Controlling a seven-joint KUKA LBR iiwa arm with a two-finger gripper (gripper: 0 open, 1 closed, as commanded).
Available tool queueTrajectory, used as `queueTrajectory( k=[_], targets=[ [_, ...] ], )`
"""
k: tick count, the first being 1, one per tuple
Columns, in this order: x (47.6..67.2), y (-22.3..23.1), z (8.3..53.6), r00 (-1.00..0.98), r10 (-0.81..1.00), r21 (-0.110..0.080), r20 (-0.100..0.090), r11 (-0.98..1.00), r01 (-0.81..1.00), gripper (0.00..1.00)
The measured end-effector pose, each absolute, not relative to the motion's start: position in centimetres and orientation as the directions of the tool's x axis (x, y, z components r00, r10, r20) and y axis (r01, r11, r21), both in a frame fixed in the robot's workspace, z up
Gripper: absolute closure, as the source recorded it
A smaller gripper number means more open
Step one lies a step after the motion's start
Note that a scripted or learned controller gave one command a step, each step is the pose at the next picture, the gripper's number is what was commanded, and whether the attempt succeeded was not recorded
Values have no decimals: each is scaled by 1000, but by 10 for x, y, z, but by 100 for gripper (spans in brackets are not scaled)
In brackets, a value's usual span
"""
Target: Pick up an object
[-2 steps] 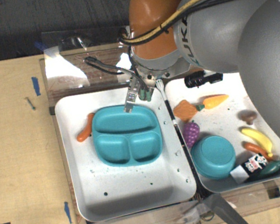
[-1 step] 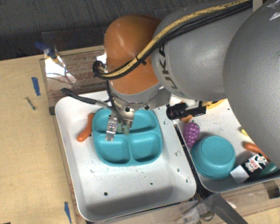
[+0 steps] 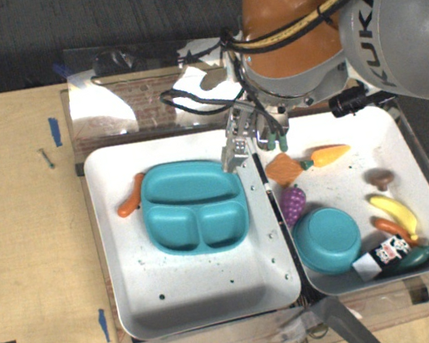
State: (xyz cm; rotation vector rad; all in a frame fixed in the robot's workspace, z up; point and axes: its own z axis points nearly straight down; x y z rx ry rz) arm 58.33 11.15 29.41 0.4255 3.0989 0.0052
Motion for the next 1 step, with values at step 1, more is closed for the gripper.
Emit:
queueTrajectory(
  k=[1],
  targets=[
    [614, 161, 217, -954, 300, -1, 4, 954, 300, 100]
  ],
)
